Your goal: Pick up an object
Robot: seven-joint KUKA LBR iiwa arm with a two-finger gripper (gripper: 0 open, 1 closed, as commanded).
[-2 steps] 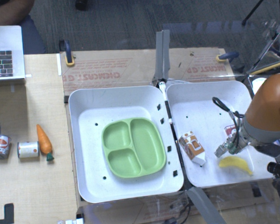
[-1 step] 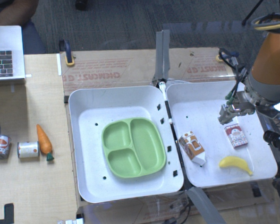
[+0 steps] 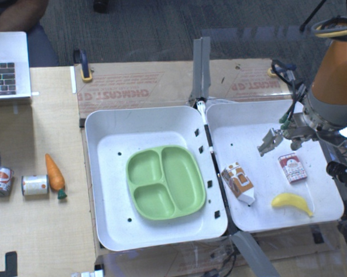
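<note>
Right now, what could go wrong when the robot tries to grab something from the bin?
1. The gripper hangs over bare bin floor, with the red box, banana and carton all off to the sides, so going straight down would likely grab nothing.
2. The carton lies close to the right bin's left wall, which could block a finger.
3. The banana is curved and may slip out.

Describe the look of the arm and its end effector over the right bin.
The arm is grey with a broad orange band above the wrist. Dark cables loop beside it. The end effector is small, of grey metal, with a touch of green near its mount.
</note>
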